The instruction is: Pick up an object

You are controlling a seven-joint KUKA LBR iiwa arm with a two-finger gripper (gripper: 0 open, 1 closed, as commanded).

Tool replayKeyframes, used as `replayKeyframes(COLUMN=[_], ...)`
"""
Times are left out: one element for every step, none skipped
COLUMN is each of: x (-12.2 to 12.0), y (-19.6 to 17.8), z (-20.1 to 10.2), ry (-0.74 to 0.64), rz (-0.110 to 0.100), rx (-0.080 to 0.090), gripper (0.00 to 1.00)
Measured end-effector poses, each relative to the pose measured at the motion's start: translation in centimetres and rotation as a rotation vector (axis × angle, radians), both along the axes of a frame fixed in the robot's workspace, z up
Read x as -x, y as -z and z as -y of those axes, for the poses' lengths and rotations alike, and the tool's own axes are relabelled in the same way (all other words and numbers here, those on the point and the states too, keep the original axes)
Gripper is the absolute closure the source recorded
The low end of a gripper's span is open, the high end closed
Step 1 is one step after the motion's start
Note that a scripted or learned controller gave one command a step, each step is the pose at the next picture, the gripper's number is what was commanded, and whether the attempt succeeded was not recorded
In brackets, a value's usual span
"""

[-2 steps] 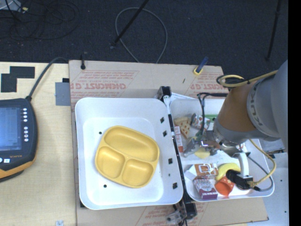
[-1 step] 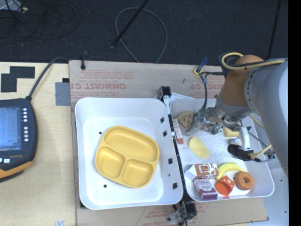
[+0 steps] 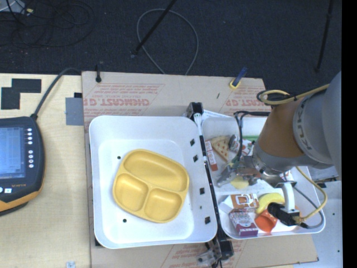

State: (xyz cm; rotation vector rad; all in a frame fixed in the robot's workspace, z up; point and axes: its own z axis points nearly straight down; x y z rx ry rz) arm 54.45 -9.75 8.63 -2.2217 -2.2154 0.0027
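The arm (image 3: 295, 133) is reaching in from the right of the frame and hanging low over the right bin (image 3: 319, 223); the gripper (image 3: 237, 172) is sitting at the centre of that bin, its metal parts tangled among the clutter; whether the jaws are spread or closed I cannot tell, as wrist and cables are masking them.

The candidates for picking are all lying in this bin: a pale yellow lump (image 3: 240, 183) directly under the gripper; a cracker-like piece (image 3: 221, 146) and a small red-labelled packet (image 3: 211, 155) towards the upper left of the bin; a banana (image 3: 269, 200), an orange piece (image 3: 266, 222) and two small boxes (image 3: 244, 211) in the lower part. The left bin (image 3: 106, 144) is carrying a yellow divided plate (image 3: 150, 185), well apart from the gripper.

Risks, in my judgement: the items are crowding one another, so the jaws may be closing on two things or nudging one aside; the rounded lump may be slipping out; the trailing cable (image 3: 309, 205) looping over the lower right of the bin may be snagging the toys as the arm lifts.
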Motion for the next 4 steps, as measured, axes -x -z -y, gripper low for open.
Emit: replayKeyframes(x=[-6.5,-0.9,-6.0,-3.1], y=[0.1,0.0,-0.3,0.0], z=[5.5,0.2,4.4,1.4], ry=[-0.006,-0.004,-0.006,-0.005], rz=[0.003,0.001,0.000,0.004], rx=[0.002,0.001,0.003,0.003], gripper=[0.00,0.00,0.00,0.00])
